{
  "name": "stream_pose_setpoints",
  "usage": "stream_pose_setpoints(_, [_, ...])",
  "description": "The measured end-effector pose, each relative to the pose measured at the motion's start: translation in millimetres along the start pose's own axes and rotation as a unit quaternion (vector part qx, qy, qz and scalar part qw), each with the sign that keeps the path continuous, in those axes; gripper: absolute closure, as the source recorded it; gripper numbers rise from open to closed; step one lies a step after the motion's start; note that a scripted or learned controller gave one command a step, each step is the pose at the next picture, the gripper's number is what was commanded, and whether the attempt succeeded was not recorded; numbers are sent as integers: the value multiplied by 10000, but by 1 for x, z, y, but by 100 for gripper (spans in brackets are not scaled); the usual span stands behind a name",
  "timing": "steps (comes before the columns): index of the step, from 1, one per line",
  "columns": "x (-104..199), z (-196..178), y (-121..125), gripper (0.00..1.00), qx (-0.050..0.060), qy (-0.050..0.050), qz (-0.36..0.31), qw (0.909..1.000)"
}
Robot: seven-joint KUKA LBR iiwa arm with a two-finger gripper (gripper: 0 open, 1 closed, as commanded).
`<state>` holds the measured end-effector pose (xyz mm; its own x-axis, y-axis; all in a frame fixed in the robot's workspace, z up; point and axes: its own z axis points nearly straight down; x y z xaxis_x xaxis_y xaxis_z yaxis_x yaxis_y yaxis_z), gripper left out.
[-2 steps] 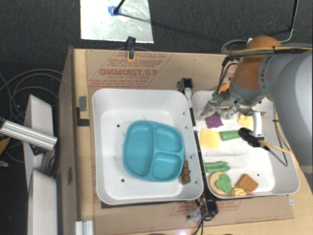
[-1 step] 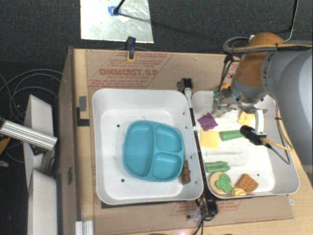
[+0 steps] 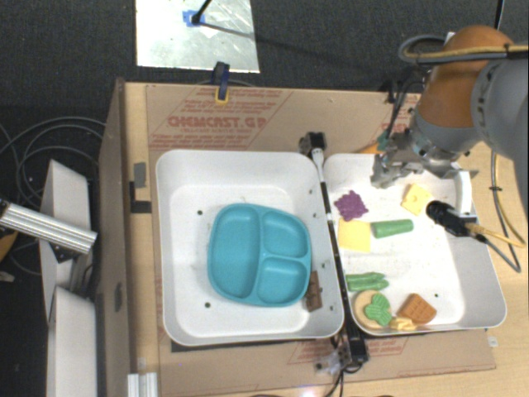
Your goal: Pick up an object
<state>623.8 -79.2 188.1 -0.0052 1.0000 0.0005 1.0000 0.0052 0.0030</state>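
Note:
My gripper (image 3: 386, 174) hangs over the far left part of the right bin (image 3: 475, 263), pointing down. Just in front of it lie a purple bunch of grapes (image 3: 351, 205) and a small yellow wedge (image 3: 415, 198). A green cylinder (image 3: 392, 228) and a flat yellow square (image 3: 355, 236) rest mid-bin. Nearer the front are a green bean pod (image 3: 366, 281) and a tan dish (image 3: 364, 317) bearing a green piece (image 3: 378, 308) and an orange waffle (image 3: 417, 308). I see nothing held.
The left bin (image 3: 186, 180) holds a blue divided plate (image 3: 259, 255). A small brown piece (image 3: 314, 290) lies against that bin's right wall. The divider between the bins (image 3: 326, 213) runs just left of the grapes.

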Motion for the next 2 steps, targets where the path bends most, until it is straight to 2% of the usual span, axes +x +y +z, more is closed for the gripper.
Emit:
stream_pose_setpoints(1, [-1, 3, 1, 0, 1, -5, 4, 10000])
stream_pose_setpoints(2, [-39, 71, -102, 0, 77, 4, 57, 10000])
